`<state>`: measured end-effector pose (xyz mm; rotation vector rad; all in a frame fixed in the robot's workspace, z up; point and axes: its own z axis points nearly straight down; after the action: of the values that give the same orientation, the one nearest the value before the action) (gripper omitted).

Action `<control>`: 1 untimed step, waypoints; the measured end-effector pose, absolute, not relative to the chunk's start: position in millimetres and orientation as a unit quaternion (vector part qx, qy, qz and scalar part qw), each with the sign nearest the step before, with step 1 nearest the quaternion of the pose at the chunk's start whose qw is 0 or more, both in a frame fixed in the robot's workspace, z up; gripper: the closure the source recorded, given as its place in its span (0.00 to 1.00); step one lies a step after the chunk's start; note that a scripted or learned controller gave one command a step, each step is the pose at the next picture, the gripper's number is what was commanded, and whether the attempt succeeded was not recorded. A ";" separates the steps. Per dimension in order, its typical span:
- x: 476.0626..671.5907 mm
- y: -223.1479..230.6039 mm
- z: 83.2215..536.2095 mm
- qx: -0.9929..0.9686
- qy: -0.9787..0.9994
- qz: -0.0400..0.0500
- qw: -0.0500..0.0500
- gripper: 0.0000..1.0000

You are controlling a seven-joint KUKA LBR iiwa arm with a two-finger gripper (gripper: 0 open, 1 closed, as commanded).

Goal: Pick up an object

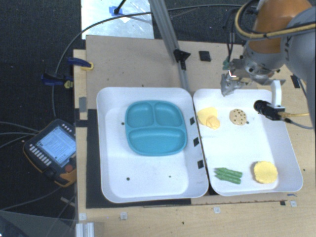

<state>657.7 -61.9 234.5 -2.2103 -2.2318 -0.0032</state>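
Note:
The right bin [284, 147] holds several toy foods. A yellow chunk [209, 117] lies near its back left corner and a chocolate-chip cookie [238, 116] sits just right of it. A bundle of green beans [228, 175] and a round yellow piece [265, 172] lie near the front edge. My gripper [228, 86] hangs over the bin's back rim, behind the yellow chunk and the cookie and apart from both. I see nothing in it.
The left bin [113, 177] bears a blue divided plate [156, 127]. A black cylindrical part [266, 109] sticks out from the wrist over the right bin. A grey pole [168, 31] slants across the back of the bench, and a teach pendant [52, 149] lies at the left.

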 end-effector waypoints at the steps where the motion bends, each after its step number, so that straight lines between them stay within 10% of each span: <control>1: 660.3 -0.3 233.7 -0.703 -0.711 -0.002 0.000 1.00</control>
<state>660.3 -0.3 233.7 -2.2092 -2.2337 -0.0059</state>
